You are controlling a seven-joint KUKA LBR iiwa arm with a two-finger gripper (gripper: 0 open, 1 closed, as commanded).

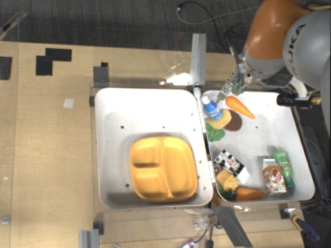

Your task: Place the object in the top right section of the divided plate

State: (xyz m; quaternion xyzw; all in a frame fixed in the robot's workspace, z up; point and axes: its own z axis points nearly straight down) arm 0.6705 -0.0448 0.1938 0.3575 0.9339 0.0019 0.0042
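A: While the gripper (234, 89) is being held above the right bin (289, 138), whether it is clenched or released cannot be told. The carrot (240, 107) is lying just beside it, unheld.

B: Its long axis is being seen running diagonally, tip toward lower right. A grasp could be missed, or the neighbouring blue bottle (211, 109) knocked, far from the yellow divided plate (163, 167).

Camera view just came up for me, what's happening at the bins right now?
The arm's gripper is over the top-left corner of the right bin, next to a toy carrot and a small blue bottle. The yellow divided plate sits in the left bin with nothing in its sections.
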